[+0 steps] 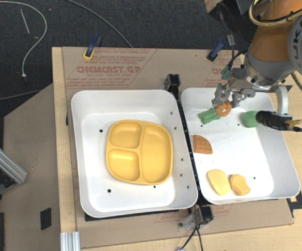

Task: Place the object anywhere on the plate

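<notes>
Nearest you, two yellow pieces [227,183] are lying by the right bin's [276,156] front edge. The yellow plate [139,151] is sitting mid left bin [88,140]. Farther back, your pincer [225,101] is gripping a small orange ring [223,109], touching a green piece [209,116].

Right at my pincer [225,102] there's a small orange ring-shaped piece [223,109], sitting just under my fingertips at the far end of the right-hand bin; whether I've actually got it clamped, I can't tell. The yellow three-compartment plate [139,151] lies flat in the other bin, well off to my pincer's side and nearer the camera.
</notes>
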`<state>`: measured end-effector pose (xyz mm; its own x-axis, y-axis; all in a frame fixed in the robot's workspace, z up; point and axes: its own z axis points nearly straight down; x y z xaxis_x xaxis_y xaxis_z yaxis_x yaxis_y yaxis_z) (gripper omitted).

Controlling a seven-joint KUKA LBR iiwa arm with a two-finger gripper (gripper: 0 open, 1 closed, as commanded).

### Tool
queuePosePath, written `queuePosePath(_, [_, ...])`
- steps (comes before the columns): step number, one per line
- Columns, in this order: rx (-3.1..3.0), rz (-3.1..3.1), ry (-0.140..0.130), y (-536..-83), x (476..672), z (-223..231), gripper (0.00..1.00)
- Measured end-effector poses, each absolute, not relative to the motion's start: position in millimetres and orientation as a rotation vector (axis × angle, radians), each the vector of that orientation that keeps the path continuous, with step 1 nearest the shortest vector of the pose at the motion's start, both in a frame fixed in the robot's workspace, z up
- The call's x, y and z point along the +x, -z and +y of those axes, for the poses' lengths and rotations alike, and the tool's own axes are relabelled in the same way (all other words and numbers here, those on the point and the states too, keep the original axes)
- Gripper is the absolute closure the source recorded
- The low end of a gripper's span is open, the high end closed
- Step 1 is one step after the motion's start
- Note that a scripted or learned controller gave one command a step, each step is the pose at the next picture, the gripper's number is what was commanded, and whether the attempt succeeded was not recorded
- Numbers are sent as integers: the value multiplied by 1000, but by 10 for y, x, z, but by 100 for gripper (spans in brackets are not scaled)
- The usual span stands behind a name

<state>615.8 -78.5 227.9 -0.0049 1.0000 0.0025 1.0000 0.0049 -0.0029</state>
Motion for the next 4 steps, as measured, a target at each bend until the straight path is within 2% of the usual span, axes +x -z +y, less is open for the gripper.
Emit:
queuePosePath(1, [-2216, -2223, -1, -2267, 6183, -348, 100])
queuePosePath(2, [-2213, -2226, 1, -2347, 6106, 138, 100])
queuePosePath(4, [-2214, -2226, 1, -2137, 6101, 1210, 100])
